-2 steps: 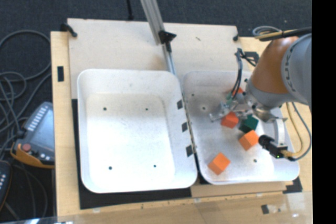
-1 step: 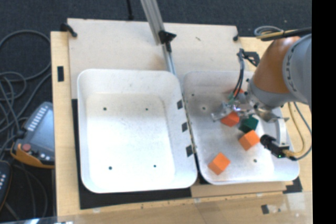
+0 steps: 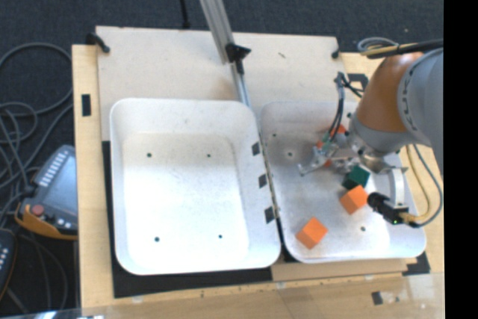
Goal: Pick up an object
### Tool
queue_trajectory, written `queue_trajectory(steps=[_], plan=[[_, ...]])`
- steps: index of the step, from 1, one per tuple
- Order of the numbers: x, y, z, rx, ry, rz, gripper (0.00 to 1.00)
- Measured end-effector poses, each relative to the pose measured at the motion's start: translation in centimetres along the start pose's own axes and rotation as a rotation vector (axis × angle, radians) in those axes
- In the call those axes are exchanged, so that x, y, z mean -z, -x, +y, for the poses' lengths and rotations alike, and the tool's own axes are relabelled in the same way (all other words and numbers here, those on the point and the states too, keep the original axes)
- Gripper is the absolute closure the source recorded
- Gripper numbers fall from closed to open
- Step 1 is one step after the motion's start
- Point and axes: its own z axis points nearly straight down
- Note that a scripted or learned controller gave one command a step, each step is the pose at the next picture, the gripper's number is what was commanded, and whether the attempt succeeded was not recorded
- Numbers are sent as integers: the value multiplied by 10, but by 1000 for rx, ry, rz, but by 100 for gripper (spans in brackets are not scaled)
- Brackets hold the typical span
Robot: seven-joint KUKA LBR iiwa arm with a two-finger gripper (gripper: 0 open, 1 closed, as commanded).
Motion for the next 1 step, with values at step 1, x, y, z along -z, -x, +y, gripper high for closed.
queue_trajectory(steps=[1], plan=[[-13, 4, 58, 4, -6, 3, 0]])
